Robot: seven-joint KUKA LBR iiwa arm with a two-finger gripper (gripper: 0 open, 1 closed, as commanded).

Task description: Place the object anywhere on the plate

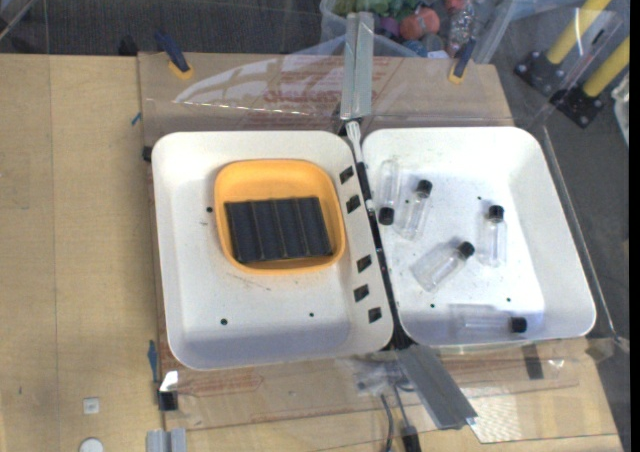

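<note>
Right bin [540,190] holds several clear vials w/ black caps; left bin [180,240] holds the orange plate [235,180], roughly centred, w/ a dark ribbed rectangular pad [278,230] lying on it. Which vial is the task's object can't be told. Vial nearest middle [442,262]: long axis diagonal, cap pointing up-right, base down-left. Vial by it [494,232]: approx. vertical in view, cap at top end. Vial further left [414,208]: slightly tilted, cap up. One more [386,192] close to the divider, near-upright axis, cap at its lower end. Another [490,321] lies along the near wall, axis horizontal, cap at right end.

Black tabs [358,240] run down the ridge btwn bins. Middle vials sit near each other but apart; bare white floor around them, esp. upper right of the bin. Plate's pad covers most of its floor; orange rim shows all round. Gripper state: can't tell.
</note>
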